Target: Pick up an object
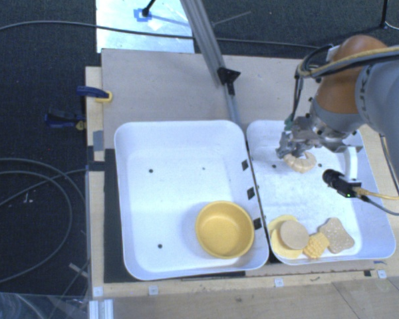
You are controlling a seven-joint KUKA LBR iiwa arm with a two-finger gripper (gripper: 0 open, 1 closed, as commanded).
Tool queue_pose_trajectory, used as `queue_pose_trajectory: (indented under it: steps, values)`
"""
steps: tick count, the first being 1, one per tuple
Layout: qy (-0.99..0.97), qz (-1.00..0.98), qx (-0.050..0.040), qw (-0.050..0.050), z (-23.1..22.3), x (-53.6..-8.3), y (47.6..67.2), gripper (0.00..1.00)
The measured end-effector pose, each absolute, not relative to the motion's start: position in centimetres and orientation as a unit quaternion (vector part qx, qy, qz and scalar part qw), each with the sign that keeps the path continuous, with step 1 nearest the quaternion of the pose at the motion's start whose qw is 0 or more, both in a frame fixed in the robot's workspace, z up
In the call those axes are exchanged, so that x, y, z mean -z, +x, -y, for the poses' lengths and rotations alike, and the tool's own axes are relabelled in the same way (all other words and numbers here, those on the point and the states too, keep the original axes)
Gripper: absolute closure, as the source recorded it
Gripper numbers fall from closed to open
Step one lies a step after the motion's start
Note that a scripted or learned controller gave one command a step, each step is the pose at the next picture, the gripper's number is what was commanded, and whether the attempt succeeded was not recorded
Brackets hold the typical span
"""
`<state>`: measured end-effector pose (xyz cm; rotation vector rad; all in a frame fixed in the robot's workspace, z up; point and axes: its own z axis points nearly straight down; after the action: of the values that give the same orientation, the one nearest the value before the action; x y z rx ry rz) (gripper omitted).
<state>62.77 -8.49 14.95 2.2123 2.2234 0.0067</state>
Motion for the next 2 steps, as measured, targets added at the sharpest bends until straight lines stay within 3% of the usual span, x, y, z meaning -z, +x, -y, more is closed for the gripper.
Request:
queue_pose_trajectory:
  steps: [1,2]
  values:
    - [0.705,-0.709,-0.0023,0.003,8.5,-20.4,62.9,1.00]
    - [0.704,-0.711,-0.0021,0.001,4.2,-21.8,64.7,1.00]
